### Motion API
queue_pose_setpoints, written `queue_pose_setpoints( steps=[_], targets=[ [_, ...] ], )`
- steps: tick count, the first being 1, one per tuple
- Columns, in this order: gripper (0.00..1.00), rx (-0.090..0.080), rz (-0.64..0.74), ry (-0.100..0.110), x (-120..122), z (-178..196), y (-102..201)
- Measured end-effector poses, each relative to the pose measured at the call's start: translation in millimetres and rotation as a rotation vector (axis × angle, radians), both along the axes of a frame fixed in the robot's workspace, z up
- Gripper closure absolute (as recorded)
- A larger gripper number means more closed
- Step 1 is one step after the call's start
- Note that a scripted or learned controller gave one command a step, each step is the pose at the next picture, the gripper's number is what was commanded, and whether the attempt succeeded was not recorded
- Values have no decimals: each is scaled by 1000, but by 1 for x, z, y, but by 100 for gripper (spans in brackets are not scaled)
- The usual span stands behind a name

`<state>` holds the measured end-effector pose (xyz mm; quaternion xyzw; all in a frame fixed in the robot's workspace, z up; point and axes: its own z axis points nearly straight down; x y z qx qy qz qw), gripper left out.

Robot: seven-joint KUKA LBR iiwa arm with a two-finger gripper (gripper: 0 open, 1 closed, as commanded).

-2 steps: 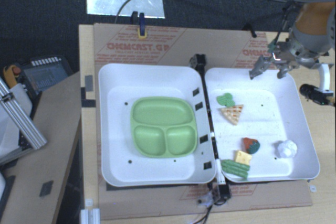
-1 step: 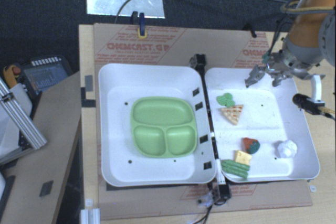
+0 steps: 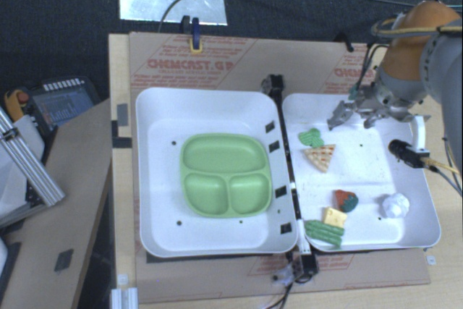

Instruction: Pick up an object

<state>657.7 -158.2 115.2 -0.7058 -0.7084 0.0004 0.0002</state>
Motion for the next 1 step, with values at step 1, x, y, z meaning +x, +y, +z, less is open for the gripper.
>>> queue_pose_setpoints(
  steps=[1],
  targets=[
    [100, -1, 1, -7, 2, 14, 0]
  ],
)
